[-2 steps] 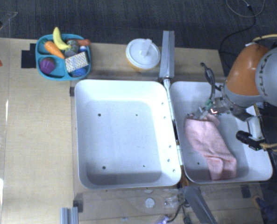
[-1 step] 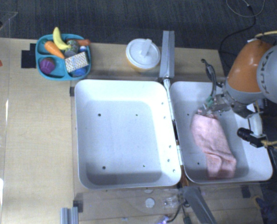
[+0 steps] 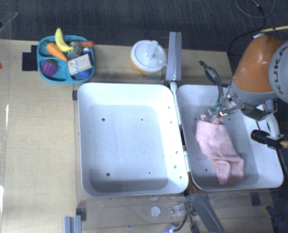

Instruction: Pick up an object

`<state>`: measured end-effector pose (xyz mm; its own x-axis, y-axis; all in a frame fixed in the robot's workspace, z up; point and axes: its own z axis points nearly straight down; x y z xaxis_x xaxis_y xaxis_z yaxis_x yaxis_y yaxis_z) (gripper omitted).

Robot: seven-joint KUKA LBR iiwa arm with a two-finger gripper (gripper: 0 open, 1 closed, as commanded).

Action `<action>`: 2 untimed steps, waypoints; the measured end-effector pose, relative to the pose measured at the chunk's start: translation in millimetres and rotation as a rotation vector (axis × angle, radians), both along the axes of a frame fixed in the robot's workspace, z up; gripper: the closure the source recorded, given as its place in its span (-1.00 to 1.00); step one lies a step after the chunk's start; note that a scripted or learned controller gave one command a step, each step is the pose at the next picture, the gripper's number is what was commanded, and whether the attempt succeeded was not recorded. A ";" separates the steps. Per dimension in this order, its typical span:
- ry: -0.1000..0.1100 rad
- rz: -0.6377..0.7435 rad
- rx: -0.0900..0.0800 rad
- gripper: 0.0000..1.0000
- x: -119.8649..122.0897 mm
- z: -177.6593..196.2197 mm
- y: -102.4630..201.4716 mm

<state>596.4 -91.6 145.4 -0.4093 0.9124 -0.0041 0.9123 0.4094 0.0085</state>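
A pink cloth (image 3: 219, 147) lies crumpled in the right bin (image 3: 267, 181), stretching from its middle toward the near edge. My gripper (image 3: 216, 113) reaches in from the right and hangs right at the cloth's far end, its tip touching or just above the fabric. The grey arm with its orange band (image 3: 255, 64) rises behind it at the upper right.
The left bin (image 3: 88, 144) sits beside the right one, a metal divider (image 3: 174, 57) running back from between them. A blue tray of toy food (image 3: 66, 58) and a white lidded cup (image 3: 148, 56) stand on the bench behind the left bin. Cables hang at the arm's right.
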 end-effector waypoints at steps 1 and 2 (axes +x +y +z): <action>0.000 0.000 0.000 -1.00 0.0 0.1 -0.2; -0.008 -0.007 0.000 -1.00 11.3 -53.8 -10.4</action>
